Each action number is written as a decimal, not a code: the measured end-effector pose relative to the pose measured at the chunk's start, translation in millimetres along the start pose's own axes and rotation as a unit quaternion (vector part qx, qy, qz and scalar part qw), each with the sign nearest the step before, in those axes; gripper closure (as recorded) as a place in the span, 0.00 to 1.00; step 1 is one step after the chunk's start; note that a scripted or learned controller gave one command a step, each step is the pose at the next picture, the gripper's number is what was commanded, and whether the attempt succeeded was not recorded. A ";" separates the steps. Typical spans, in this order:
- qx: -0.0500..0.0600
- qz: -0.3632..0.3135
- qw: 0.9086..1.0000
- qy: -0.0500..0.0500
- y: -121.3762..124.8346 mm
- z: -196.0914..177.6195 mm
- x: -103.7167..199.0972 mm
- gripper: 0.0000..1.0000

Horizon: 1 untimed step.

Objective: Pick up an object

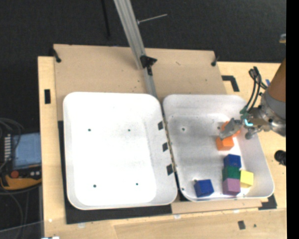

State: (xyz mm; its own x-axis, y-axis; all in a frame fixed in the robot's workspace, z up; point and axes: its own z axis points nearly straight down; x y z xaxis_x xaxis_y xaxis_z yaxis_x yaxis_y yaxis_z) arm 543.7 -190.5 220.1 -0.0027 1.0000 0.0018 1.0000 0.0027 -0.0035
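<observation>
A slanted metal pole (132, 31) rises behind the bins, and a blue-screened pendant (23, 156) lies left of the bench.

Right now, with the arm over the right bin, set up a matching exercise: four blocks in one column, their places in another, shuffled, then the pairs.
Blocks:
1. orange block
2. yellow block
3. purple block
4. lone blue block

Places:
A. apart from the cluster, near the right bin's front-left corner
B. directly under the claw
C. at the cluster's right edge
D. just in front of the green block

Pairs: 1-B, 2-C, 3-D, 4-A
</observation>
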 end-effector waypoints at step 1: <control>-0.002 0.000 1.000 0.000 1.1 -2.4 0.2 0.00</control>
State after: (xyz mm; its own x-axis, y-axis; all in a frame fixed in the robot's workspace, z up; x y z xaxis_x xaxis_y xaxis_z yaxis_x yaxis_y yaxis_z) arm 544.7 -190.3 222.5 -0.0026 1.0000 0.0010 1.0000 0.0026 0.0015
